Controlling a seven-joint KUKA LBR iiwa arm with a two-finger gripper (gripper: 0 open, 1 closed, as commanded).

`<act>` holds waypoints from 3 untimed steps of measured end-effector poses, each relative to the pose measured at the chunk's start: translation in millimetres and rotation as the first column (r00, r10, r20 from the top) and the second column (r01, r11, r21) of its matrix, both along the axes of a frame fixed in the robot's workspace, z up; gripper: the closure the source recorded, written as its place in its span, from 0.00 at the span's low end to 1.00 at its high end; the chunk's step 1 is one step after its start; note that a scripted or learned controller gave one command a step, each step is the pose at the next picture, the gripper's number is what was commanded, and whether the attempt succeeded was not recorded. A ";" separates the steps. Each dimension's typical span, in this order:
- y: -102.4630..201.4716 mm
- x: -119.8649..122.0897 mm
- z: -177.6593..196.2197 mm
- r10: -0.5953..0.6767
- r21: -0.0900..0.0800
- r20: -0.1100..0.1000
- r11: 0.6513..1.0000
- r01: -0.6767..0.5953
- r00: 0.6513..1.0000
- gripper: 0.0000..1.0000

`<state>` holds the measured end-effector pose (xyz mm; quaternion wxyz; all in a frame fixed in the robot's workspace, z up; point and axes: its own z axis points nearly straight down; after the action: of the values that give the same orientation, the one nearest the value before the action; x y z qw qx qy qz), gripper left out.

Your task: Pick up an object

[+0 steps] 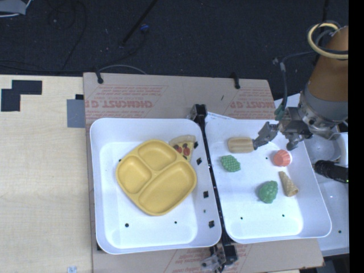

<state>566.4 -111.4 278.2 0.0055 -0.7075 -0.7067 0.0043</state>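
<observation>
My gripper [280, 138] hangs over the far right part of the right bin [250, 227], its fingers spread open with nothing between them. A red-orange ball [281, 158] lies just in front of it. A tan bread roll [240, 145] lies to the left of its left finger [264, 135]. A round green piece [230, 164] sits near the bin's left wall. A green broccoli-like piece [267, 191] and a tan ice-cream cone [288, 184] lie nearer the front.
The left bin [114, 232] holds a yellow divided plate [156, 177], with a pizza slice [183, 147] at the plate's far edge. A black divider [207, 175] runs between the bins. The arm comes in from the right, above the right bin's wall.
</observation>
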 end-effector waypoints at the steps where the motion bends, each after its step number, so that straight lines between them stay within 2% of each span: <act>1: -0.1 1.7 6.1 0.002 -0.001 0.011 1.000 -0.002 1.000 0.00; 2: 0.2 -1.9 -37.4 0.001 -0.001 0.007 1.000 -0.001 1.000 0.00; 3: -3.6 -4.8 -101.1 0.001 0.000 0.004 1.000 -0.001 1.000 0.00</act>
<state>561.7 -115.0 177.1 0.0040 -0.7072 -0.7070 0.0028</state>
